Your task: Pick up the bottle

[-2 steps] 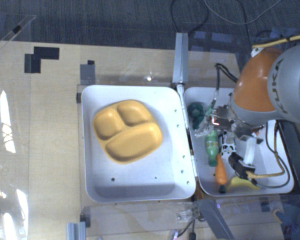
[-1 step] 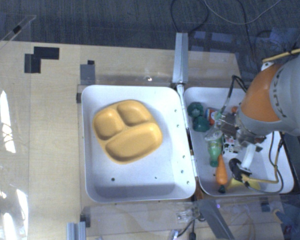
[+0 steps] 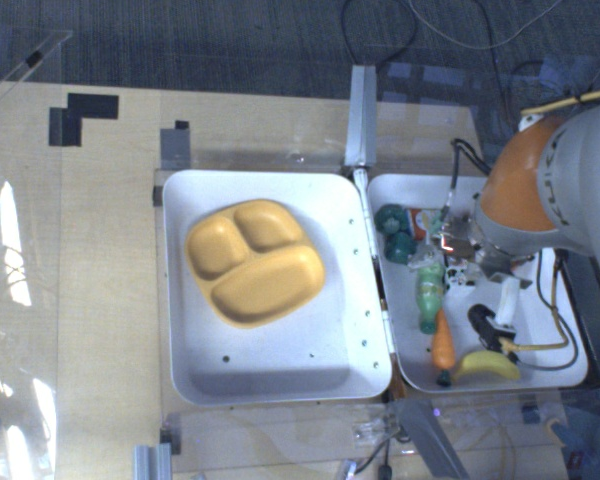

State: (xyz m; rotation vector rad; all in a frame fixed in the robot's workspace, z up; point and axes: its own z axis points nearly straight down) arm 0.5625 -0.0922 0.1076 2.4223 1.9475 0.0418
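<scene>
1. I am the gripper (image 3: 448, 258), and I hang low over one bin (image 3: 555, 366). I cannot tell if I am open or closed, because my own body hides that part.
2. The bottle (image 3: 430, 294) lies on its side on the bin floor. Its near end is just beside me and a little under me. The rest of it points away from me toward the front edge of the bin.
3. Past the far end of the bottle is a carrot (image 3: 442, 343). It looks like it touches the bottle or almost does. A banana (image 3: 485, 366) lies a bit further out than that.
4. On my other side, close to me, are some blue-green things (image 3: 393, 230). They sit near the bottle's near end.
5. The other bin (image 3: 260, 373) is well apart from me. It has a yellow plate (image 3: 255, 263) in it.
6. The bottle is green and see-through, so I think it is thin plastic. I think it is light and smooth, so it may roll or slip. It may squash a little if I squeeze it hard.
7. I think the best place to hold it is the middle of its body, across the round part. I should come straight down with one side of me on each side of the bottle.
8. The middle keeps me away from the carrot and the blue-green things, so I do not bump them.
9. I do not hold the bottle yet, as far as I can see.
</scene>
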